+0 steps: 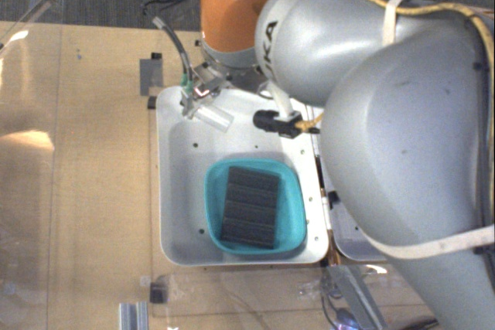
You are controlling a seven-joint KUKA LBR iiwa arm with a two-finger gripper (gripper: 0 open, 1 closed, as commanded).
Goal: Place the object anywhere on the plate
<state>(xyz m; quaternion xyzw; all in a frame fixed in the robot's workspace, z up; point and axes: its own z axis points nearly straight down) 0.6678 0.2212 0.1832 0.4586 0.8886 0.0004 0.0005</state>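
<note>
Dark ridged block (250, 206) flat on teal plate (293, 219), near side of left bin (173, 189); gripper (203, 98) far-left above, jaw state impossible to tell.

One arm (371, 89) is counted, carrying one end effector (203, 93). Two white bins are recorded on the surface (77, 189): the left bin (178, 189) is seen in full, the right bin (348, 239) is largely covered by the arm. One teal plate (294, 205) is counted in the left bin. One dark ribbed block (250, 206) is counted on that plate.
</note>
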